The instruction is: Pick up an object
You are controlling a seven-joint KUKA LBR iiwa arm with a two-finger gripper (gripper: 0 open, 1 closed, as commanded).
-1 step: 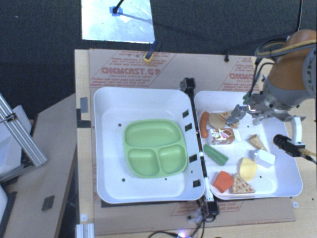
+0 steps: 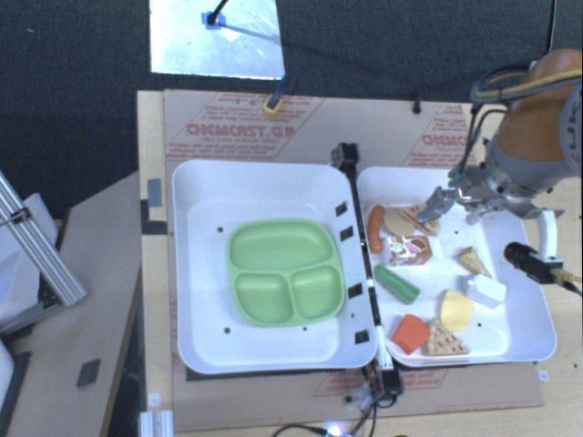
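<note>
Set near the middle of the left bin (image 2: 196,198): a green divided plate (image 2: 282,271), one long compartment at the back and two smaller ones in front. Fixed along the rim shared with the neighbouring bin: black clips (image 2: 346,235). Spread under both bins on the bench (image 2: 100,244): a printed cardboard sheet (image 2: 237,130), with a yellow clip (image 2: 273,105) at its back edge. Beyond that edge: a shiny metal square (image 2: 214,25). By the bench's left edge: a slanted aluminium rail (image 2: 41,248).
</note>
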